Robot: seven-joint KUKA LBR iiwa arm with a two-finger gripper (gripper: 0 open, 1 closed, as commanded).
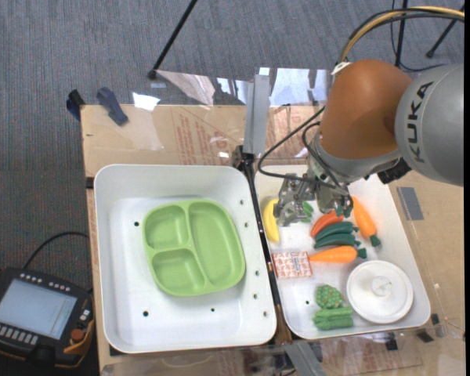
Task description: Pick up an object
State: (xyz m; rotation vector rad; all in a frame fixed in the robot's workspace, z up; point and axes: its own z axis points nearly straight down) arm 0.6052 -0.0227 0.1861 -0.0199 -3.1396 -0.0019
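Banana (271, 219) lies just at nine o'clock of my claw (298, 207), finger state untellable; crowded carrots (334, 254) at four o'clock risk a snagged, mis-aimed grab.

both bins (110, 210) are white. the divided plate (193, 247) is pale lime green. in the other bin: a yellow banana (270, 219), orange carrots (364, 216), a dark green pod (335, 234), a red-and-white patterned packet (291, 265), knobbly green broccoli (329, 297) and a white lid (381, 290). the arm (435, 124) is grey with an orange band.
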